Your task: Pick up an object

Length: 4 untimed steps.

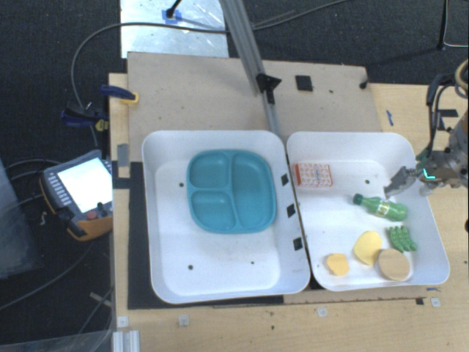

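From the overhead camera I see the two white bins side by side on the counter (220, 86). The left bin (168, 270) carries a teal divided plate (231, 191), lying flat toward its upper half. The right bin (425, 270) has the loose items: a small red-and-white patterned box (314, 174) near its upper left corner, a green bottle (382, 207) lying on its side around the middle, a green bumpy piece (401, 237) just below the bottle's right end, a yellow lump (368, 247) beside that, a small orange-yellow round (337, 264) to its lower left, and a tan disc (395, 265) near the lower right corner. My arm comes in at the right edge, and the claw (404, 180) sits over the right bin's upper right area, just above and right of the bottle. Nothing is between its fingers that I can make out, and I cannot tell how far apart they are.
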{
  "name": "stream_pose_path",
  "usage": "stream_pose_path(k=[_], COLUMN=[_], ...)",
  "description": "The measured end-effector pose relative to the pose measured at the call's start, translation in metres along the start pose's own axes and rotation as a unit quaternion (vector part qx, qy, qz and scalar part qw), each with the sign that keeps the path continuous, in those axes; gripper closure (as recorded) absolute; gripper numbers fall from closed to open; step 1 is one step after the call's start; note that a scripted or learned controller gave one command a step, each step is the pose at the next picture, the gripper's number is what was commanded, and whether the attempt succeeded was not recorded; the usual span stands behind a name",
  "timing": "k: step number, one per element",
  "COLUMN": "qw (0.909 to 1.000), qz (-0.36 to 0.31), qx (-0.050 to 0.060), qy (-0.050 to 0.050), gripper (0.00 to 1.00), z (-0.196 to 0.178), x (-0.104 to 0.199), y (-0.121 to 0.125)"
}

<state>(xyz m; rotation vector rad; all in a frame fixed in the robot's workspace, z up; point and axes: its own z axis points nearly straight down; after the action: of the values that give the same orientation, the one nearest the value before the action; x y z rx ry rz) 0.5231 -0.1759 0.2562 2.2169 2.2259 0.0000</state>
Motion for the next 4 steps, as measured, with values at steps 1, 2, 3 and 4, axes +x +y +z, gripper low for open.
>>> stream_pose_path(k=[1,2,3,4], qw=[1.0000,1.0000,1.0000,1.0000], qz=[0.000,0.001,0.002,0.002], qx=[-0.001,0.001,0.001,0.001], qy=[0.000,0.000,0.000,0.000], gripper=[0.00,0.00,0.00,0.00], z=[-0.001,0.042,0.087,0.140], x=[0.000,-0.004,0.002,-0.008], y=[0.000,-0.002,-0.005,-0.007])
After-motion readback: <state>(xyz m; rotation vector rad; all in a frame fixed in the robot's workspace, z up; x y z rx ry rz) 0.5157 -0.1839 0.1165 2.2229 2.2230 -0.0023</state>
